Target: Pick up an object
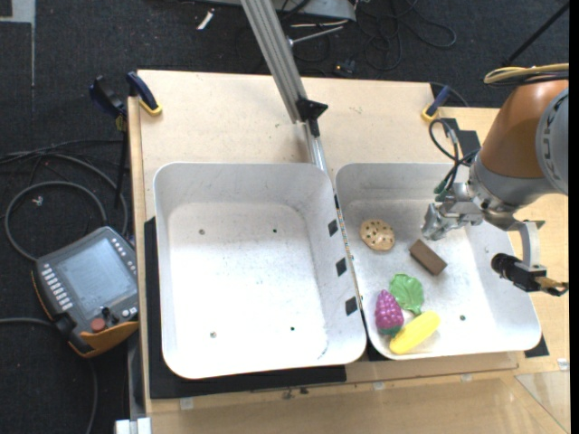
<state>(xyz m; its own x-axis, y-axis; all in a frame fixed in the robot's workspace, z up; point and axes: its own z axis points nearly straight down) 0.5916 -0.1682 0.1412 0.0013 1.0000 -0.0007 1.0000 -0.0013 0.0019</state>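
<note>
In the right bin (507, 328) lie a round tan cookie (377, 235), a brown block (428, 258), a green leafy piece (407, 290), a purple grape bunch (389, 311) and a yellow banana-like piece (415, 332). My gripper (436, 223) hangs over the bin's upper middle, just above and to the right of the brown block, with the cookie to its left. Nothing shows between its fingers. The grey arm with its orange band (525, 143) comes in from the right.
The left bin (240, 265) sits beside the right one, sharing a middle wall with black clips (342, 265). A slanted metal pole (276, 48) crosses the back of the bench. A teach pendant (86, 283) lies on the floor at left.
</note>
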